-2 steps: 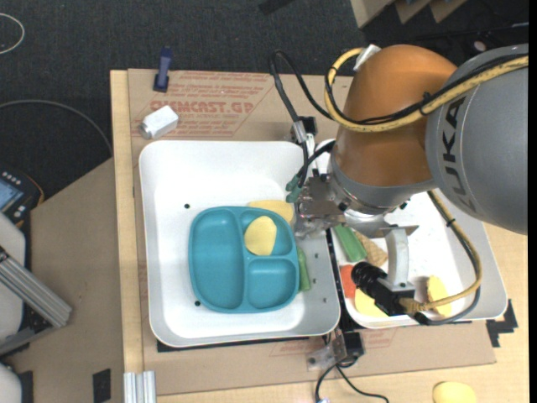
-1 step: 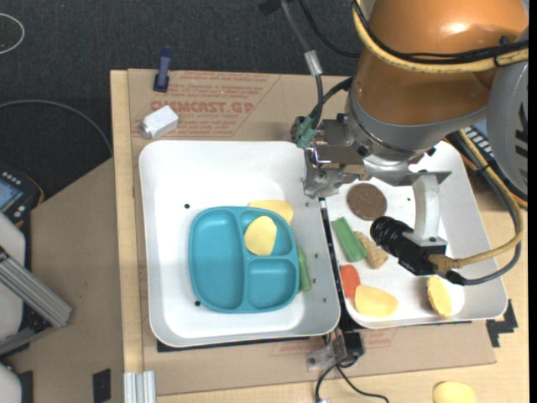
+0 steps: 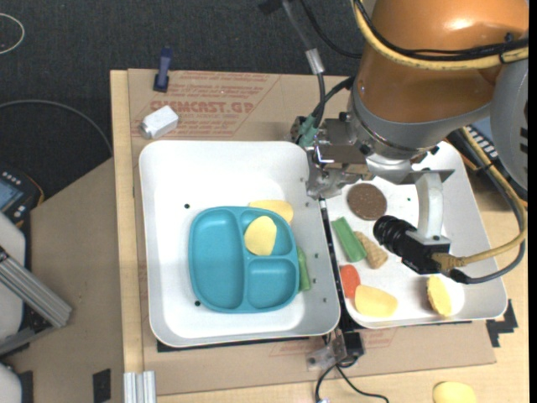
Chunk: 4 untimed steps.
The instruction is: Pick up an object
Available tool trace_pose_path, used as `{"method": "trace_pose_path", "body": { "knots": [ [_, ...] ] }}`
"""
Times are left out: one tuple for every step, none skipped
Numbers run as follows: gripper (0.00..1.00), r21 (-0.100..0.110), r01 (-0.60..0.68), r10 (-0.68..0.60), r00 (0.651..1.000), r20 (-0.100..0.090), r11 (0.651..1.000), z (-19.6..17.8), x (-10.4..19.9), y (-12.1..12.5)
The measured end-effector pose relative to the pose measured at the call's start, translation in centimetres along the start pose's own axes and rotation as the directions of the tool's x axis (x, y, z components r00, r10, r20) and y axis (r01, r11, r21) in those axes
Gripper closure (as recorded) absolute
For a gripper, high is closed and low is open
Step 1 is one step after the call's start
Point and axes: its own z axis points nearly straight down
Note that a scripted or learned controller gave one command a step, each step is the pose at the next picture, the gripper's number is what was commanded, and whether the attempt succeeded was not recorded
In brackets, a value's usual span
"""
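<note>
Gripper [image 3: 329, 168] sits just up and left of the brown disc [image 3: 367, 201], above the wall between the two white bins. The orange-banded arm [image 3: 436, 40] hides much of it, so I cannot tell whether it is open or closed. The disc lies flat in its bin [image 3: 480, 217]. Just below the disc, a green stick [image 3: 343, 234] and a tan piece [image 3: 372, 251] lie side by side. Further below the disc are an orange piece [image 3: 350, 277] and a yellow lump [image 3: 375, 300], with a second yellow lump [image 3: 440, 296] below and right of the disc. Well left of the disc, in the other bin [image 3: 210, 170], a blue divided tray [image 3: 222, 259] holds a yellow slice [image 3: 260, 236].
</note>
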Motion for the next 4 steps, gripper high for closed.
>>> {"method": "trace_pose_path", "body": {
  "knots": [
    [1.0,0.012,-0.009,0.009,1.0,0.002,1.0,9.5,-5.5,-0.1],
    [1.0,-0.008,0.005,-0.005,1.0,-0.004,1.0,0.5,1.0,0.0],
    [1.0,0.014,-0.008,0.008,1.0,0.003,1.0,10.4,-4.2,-0.2],
    [1.0,-0.019,-0.005,0.005,1.0,-0.002,1.0,-8.4,-8.6,0.1]
  ]
}}
